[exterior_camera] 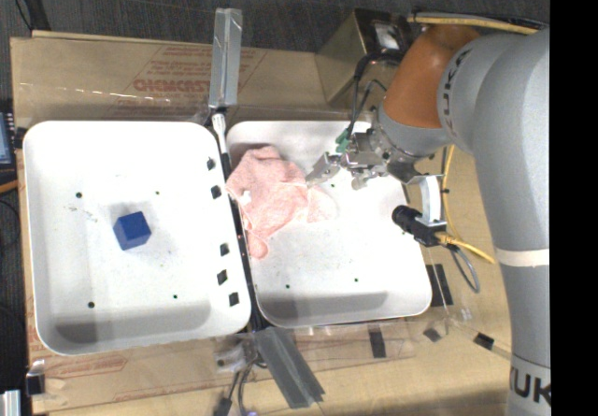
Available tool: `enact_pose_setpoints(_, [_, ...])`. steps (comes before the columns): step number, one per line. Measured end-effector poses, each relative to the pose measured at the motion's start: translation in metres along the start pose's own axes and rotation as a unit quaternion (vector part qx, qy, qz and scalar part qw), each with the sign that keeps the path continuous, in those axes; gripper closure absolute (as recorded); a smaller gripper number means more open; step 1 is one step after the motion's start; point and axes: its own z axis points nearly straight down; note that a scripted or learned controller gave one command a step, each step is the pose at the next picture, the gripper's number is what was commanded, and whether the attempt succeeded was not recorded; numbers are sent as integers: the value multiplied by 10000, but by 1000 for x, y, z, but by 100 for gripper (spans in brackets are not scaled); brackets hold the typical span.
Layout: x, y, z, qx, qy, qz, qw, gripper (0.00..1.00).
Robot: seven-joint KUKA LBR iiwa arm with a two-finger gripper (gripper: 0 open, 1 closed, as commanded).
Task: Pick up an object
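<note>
1. Two shallow white plastic bins sit side by side on the bench: the left bin point(56, 218) and the right bin point(374, 274).
2. One small blue cube point(133, 229) lies in the left bin, near its middle, toward the left wall.
3. One crumpled pink cloth point(271, 199) lies in the right bin, against its left wall and near its far left corner.
4. The one grey arm point(495, 152) reaches in from the right, its orange band point(420, 78) above the wrist, over the right bin's far edge.
5. The two-finger gripper point(329, 169) hangs at the cloth's right edge; whether it is open or closed cannot be told.
</note>
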Motion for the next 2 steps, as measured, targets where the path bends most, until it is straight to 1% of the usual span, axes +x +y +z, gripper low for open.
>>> enact_pose_setpoints(1, [8,14,68,-15,2,-703,9975,0])
enact_pose_setpoints(2, [8,14,57,-7,2,-714,9975,100])
